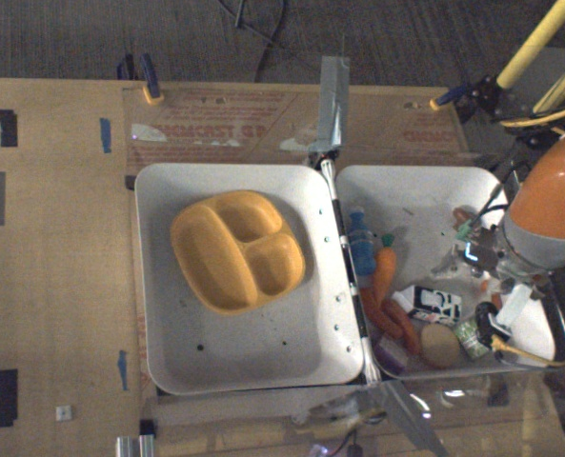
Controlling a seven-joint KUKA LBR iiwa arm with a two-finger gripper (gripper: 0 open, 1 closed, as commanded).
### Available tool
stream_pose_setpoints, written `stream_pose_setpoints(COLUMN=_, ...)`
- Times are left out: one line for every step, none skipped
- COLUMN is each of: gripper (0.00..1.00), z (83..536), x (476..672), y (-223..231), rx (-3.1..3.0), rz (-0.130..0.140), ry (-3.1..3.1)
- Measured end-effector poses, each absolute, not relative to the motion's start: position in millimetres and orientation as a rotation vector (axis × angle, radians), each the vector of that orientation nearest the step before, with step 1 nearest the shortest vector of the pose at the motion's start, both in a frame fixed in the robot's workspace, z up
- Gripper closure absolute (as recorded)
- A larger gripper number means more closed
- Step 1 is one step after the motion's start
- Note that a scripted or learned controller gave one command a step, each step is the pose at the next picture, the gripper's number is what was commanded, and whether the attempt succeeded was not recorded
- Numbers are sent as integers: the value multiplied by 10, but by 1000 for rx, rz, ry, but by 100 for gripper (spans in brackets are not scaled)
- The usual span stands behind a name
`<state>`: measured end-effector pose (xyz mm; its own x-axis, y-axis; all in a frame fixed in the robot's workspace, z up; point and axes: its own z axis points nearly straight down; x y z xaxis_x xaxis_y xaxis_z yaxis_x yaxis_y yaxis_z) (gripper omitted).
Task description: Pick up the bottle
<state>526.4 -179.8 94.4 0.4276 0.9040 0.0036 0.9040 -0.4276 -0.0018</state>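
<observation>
Camera view: 2 white bins side by side on the bench. In the left bin [168,350], 1 yellow divided dish [236,250], near the middle, slightly toward the far edge. In the right bin [415,184], a crowded near half: blue bottle [361,246] lying against the left wall, about midway along it, cap end toward the far edge; orange carrot [385,267] just beside it, seemingly touching; 2 reddish sausage-like pieces [389,317] below that; a purple item [393,355] at the near-left corner; a tan round object [441,346] by the near edge; a black-and-white card [436,303] between these and the arm.

Gripper [473,255] low over the right side of that bin, under the orange band, well apart from the bottle. Claw too blurred and tangled with cables to judge: cannot tell how wide, nor whether anything is in it.

Likely trouble from here:
- Bottle pressed to the wall, so little room for 1 finger on that side; probable scrape on the wall or on the divider between the bins.
- Carrot tight on the other side; easy to pinch carrot with bottle, or carrot alone.
- Smooth, rounded body lying flat; likely to roll or squirt out under an off-centre squeeze.
- Long crossing over clutter; possible knocks to the card or sausages on the way.
</observation>
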Motion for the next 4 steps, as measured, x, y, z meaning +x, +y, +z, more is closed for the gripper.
stream_pose_setpoints(gripper=0, z=949, x=5009, y=-1988, rx=-2791, rz=-46, ry=-1422)
stream_pose_setpoints(gripper=100, z=1028, x=4991, y=-2018, rx=-2798, rz=-35, ry=-1421)
stream_pose_setpoints(gripper=100, z=2349, x=5402, y=-2122, rx=-2846, rz=0, ry=-1333)
stream_pose_setpoints(gripper=100, z=2394, x=4943, y=-2124, rx=-2866, rz=4, ry=-1281)
